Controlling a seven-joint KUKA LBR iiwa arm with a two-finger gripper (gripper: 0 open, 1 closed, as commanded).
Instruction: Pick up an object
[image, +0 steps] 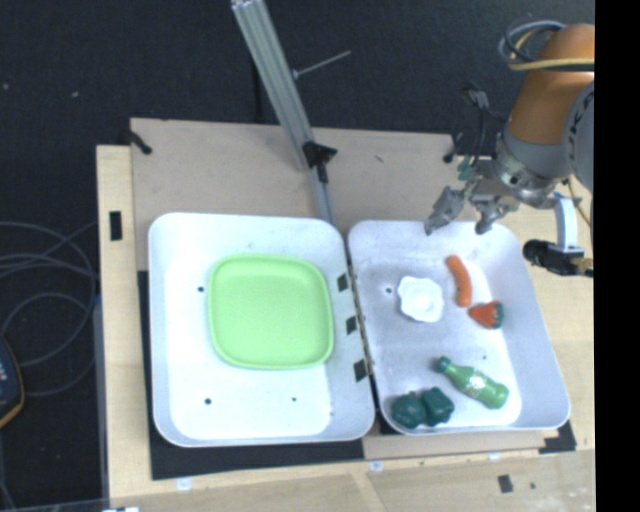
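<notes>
Here, the two-finger gripper (461, 221) hangs spread and empty over the right white bin's (400, 250) far edge; just below lies a small orange sausage-shaped toy (459, 280), likely light, smooth plastic, best pinched across its middle.

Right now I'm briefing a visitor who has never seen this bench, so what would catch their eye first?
Probably the green plate, lying alone in the middle of the left bin. Next, the right bin with its small clutter: a white piece, an orange sausage, a strawberry, a green bottle and a dark green item. The gripper hangs open above that bin's far edge, holding nothing.
</notes>
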